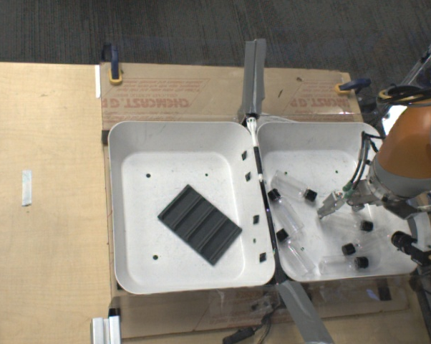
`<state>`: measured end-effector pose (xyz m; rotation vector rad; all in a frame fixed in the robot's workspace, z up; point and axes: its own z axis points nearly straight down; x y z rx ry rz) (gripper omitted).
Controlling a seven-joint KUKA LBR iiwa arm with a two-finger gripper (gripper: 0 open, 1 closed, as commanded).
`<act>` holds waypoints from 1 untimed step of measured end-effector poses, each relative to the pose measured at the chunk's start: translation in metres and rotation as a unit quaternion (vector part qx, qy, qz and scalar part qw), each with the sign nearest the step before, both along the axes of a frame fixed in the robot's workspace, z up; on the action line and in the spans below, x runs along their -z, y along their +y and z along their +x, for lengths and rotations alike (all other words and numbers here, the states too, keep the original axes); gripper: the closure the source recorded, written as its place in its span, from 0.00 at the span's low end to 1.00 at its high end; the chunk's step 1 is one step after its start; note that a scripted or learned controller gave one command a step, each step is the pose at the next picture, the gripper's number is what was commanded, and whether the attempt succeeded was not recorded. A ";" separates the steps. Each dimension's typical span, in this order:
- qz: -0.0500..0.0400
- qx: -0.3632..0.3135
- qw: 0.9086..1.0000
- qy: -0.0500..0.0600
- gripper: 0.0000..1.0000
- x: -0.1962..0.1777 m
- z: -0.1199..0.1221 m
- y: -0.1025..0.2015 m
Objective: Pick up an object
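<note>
A dark grey ribbed slab (200, 224) lies tilted on the floor of the left bin (129, 142). The right bin (301, 136) holds several clear plastic tubes with black caps, such as one tube (293, 189) near its middle and another (291, 244) by the left wall. Loose black caps (349, 249) sit toward the front right. My gripper (327, 207) reaches in from the right and hangs low over the middle of the right bin, just right of the capped tube's end (310, 194). Nothing can be seen in its grasp.
The orange band of the arm (410, 149) covers the right bin's right side. A grey divider bar (254, 77) runs between the bins at the back. Cardboard (172, 92) and clamps (114, 67) lie behind the bins.
</note>
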<state>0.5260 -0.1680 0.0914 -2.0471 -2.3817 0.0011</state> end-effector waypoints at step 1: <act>0.000 -0.059 0.998 -0.001 0.00 -0.001 0.094 -0.021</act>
